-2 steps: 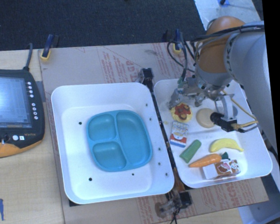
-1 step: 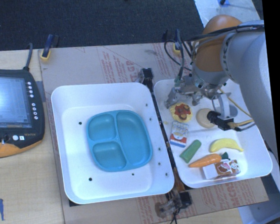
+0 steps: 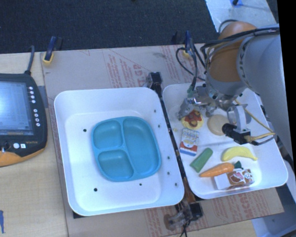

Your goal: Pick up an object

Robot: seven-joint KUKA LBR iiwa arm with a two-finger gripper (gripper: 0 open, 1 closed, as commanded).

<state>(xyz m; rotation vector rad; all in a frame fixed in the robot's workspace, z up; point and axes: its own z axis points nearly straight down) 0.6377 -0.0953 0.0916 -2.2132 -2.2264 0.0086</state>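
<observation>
Blue divided plate [image 3: 126, 148], white bins [image 3: 72, 149], yellow banana [image 3: 238, 154], orange carrot [image 3: 216, 170], green block [image 3: 201, 159] (plain, unpatterned)

The right bin [image 3: 272, 173] holds the loose things: a red and yellow toy [image 3: 193, 119] at its upper left, a small white carton [image 3: 189, 140] just below, a green block [image 3: 201, 159] lying slantwise, a pale round disc [image 3: 216, 124], a yellow banana [image 3: 238, 154], an orange carrot [image 3: 216, 170] lying flat, and a printed packet [image 3: 235, 179] near the front edge
</observation>
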